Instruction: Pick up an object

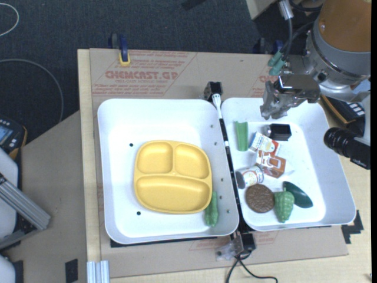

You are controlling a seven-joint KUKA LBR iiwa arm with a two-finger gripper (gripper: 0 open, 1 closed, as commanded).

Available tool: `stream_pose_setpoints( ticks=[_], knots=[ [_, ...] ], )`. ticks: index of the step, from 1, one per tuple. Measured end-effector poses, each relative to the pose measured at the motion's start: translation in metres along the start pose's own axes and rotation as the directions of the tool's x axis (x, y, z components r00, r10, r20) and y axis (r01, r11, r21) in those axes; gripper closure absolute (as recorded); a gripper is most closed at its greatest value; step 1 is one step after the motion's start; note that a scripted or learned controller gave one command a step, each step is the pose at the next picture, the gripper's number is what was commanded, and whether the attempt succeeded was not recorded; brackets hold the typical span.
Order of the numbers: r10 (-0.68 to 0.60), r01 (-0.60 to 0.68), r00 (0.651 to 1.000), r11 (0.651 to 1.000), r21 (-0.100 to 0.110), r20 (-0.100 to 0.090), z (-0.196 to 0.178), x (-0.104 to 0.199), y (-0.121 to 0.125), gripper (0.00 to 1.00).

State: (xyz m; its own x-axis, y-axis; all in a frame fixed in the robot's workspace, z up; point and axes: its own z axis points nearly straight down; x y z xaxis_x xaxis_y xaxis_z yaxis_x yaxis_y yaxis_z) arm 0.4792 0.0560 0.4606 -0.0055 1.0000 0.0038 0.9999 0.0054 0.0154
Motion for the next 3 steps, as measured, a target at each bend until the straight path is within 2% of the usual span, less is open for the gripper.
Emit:
stream_pose_setpoints(
  ticks=[1, 2, 3],
  knots=[
    [0.006, -0.006, 1.000, 1.000, 0.029, 0.006, 0.127, 0.008, -0.003, 1.00],
    [0.010, -0.010, 1.000, 1.000, 0.002, 0.004, 0.029, -0.035, 0.000, 1.00],
    [0.004, -0.004, 1.000, 1.000, 0.030, 0.004, 0.265, 0.018, -0.006, 1.00]
  ],
)
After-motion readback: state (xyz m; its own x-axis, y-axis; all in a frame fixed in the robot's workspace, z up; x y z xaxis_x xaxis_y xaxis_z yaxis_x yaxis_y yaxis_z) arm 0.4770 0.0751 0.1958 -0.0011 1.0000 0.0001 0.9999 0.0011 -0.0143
